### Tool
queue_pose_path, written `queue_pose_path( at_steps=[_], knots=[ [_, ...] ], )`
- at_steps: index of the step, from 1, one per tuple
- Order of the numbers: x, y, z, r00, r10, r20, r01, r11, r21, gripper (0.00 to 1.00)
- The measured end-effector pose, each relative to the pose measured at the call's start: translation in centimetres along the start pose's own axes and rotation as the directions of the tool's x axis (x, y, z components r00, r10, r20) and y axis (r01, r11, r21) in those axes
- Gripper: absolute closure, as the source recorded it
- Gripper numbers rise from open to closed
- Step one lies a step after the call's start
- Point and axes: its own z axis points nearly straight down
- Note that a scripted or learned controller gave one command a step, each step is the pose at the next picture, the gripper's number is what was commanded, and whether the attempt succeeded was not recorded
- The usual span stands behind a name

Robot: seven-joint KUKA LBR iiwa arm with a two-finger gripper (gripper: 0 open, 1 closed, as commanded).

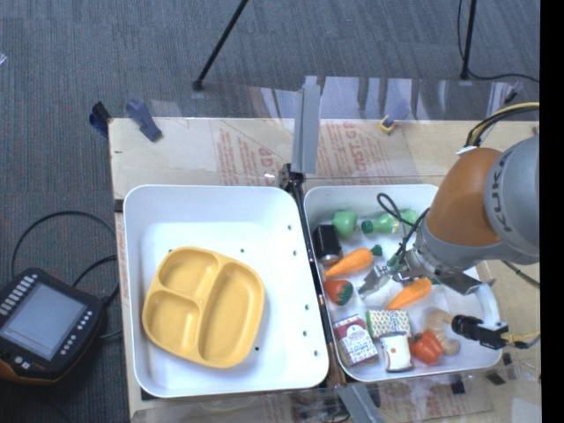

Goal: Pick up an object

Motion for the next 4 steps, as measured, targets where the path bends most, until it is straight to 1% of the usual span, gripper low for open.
queue_pose_path(
  at_steps=[1, 2, 3, 4],
  knots=[
    [0.0, 4.7, 0.1, 0.998, -0.066, 0.001, 0.066, 0.998, 0.001, 0.0],
    [2.5, 9.3, 0.1, 0.997, -0.081, 0.001, 0.081, 0.997, 0.0, 0.0],
    [8.9, 12.2, -10.4, 0.975, -0.224, 0.007, 0.224, 0.975, -0.009, 0.0],
    [1.1, 8.6, -7.5, 0.965, -0.263, 0.002, 0.263, 0.965, 0.004, 0.0]
  ],
)
